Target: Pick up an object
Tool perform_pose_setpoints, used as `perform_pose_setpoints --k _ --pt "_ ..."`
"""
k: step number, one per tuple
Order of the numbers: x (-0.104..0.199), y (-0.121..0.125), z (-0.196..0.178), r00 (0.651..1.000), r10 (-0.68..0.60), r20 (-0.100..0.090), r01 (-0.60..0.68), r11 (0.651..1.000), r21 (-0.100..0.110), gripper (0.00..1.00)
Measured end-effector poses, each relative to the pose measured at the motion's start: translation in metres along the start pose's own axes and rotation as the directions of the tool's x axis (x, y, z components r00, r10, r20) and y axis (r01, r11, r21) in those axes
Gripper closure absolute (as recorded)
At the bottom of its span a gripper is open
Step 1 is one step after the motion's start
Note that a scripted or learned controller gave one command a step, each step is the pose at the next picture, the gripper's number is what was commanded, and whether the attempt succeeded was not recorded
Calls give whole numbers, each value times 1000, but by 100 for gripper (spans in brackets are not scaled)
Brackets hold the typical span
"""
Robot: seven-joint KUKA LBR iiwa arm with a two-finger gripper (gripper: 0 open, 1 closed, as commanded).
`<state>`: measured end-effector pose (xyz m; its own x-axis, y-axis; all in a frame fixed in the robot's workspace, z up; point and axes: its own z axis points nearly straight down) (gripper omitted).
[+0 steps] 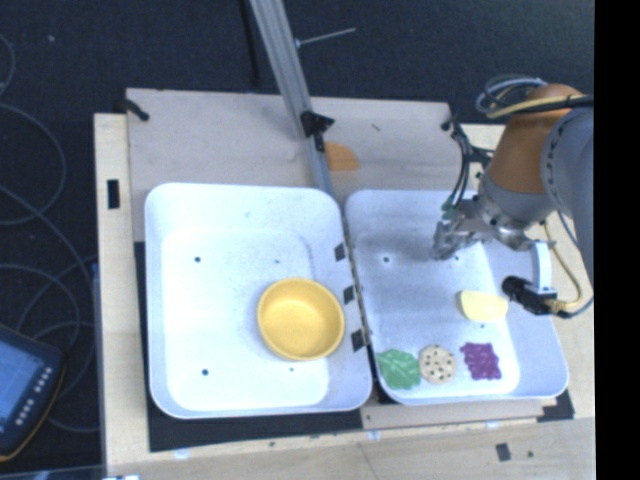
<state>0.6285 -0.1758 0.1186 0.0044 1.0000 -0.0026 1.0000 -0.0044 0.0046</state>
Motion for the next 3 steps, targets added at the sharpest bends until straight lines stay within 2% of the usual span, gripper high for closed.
perform_pose_setpoints --k 3 --pt "-18 -8 -149 1000 -1 0 1 1000 -3 100"
